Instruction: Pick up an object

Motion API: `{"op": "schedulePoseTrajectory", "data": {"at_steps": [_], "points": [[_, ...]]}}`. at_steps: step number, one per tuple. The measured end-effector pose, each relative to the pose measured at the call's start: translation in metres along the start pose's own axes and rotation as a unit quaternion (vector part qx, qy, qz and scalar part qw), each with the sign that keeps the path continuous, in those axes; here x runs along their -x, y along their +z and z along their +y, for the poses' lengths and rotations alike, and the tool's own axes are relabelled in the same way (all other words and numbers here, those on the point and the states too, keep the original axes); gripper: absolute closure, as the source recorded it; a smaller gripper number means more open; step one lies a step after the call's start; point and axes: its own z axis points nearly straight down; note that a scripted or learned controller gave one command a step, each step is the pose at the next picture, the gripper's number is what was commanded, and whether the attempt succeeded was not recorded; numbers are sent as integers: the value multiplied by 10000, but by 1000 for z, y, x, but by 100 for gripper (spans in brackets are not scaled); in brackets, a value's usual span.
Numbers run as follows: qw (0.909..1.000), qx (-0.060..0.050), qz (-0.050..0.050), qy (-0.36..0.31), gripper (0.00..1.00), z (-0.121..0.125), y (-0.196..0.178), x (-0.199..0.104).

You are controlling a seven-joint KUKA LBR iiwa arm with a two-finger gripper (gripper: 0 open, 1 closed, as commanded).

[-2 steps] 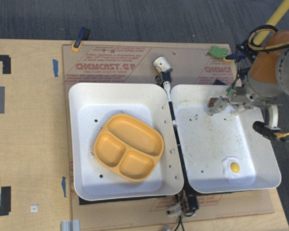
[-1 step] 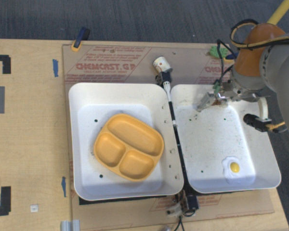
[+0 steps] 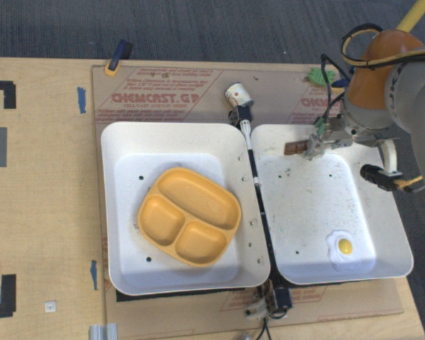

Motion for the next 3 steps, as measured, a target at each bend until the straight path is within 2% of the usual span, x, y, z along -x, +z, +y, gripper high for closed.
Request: {"op": "schedulePoseTrajectory", "data": {"at_steps": [1, 2, 3], "points": [[9925, -4, 1, -1226, 100, -9, -40, 71], [9987, -35, 23, 510, 100, 2, -68, -16], [9987, -37, 20, 508, 0, 2, -68, -16]]}}
